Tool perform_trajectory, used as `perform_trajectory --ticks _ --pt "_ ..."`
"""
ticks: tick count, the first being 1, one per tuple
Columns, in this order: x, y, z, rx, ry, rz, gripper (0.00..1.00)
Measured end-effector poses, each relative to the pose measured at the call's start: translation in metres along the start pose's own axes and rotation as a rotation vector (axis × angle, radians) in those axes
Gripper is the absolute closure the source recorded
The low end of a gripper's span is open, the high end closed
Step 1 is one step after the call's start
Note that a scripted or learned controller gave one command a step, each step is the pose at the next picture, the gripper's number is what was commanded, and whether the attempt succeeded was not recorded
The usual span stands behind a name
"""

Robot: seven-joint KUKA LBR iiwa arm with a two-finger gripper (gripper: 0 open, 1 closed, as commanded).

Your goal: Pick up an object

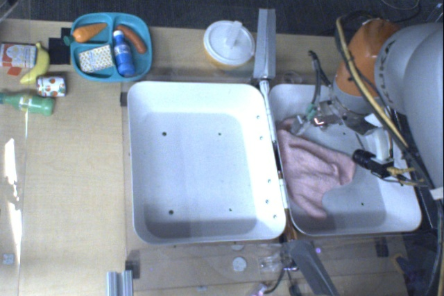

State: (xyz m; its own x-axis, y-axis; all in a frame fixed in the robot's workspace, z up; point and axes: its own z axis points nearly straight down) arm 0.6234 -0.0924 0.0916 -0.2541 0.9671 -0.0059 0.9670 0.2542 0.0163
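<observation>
Pink cloth (311, 170) lies crumpled in the right bin (399, 215), against its left wall.
The claw (313, 120) sits at the cloth's upper edge (whether its fingers are parted, or pinch any fabric, I cannot tell). Beside it is the left bin (201, 218), with a blue tray (142, 45) of toy food and a white lidded cup (229, 42) beyond.

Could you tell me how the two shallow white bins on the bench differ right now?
The left white bin shows a bare floor with a few small dark holes, while the right white bin holds a crumpled pink cloth. The grey arm's gripper reaches into the right bin, not the left bin. The left looks wider. Both are shallow, white and round-cornered.
</observation>
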Motion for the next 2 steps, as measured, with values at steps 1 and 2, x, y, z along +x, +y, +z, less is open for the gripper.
perform_trajectory --ticks 1,2 --pt "0.006 -0.084 -0.001 0.002 0.001 -0.077 0.0" --pt "0.007 -0.08 -0.013 -0.005 -0.001 -0.079 1.0"
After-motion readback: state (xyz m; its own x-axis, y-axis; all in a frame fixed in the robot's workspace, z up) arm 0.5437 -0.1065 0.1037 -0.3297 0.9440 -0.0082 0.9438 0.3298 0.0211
